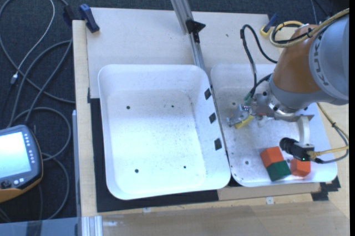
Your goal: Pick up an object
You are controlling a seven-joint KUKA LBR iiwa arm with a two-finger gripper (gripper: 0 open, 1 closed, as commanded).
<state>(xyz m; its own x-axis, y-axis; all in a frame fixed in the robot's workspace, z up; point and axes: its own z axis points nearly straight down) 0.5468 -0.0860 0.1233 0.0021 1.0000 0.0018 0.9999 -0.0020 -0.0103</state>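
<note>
Three small blocks lie near the front of the right bin (244, 171): an orange block (272, 155), a green block (279, 170) touching it in front, and a second orange block (300, 169) to their right. My gripper (241, 115) hangs low over the left middle of the right bin, up and to the left of the blocks and apart from them. A small yellow piece (242, 124) shows at the gripper's tip; I cannot tell whether it is a loose object or part of the tool.
The left bin (111, 80) sits beside the right one, its raised wall just left of the gripper. A slanted metal pole (180, 2) crosses the back of the bench. Cables (249, 46) loop around the wrist, and a black fitting (292, 147) hangs just above the blocks.
</note>
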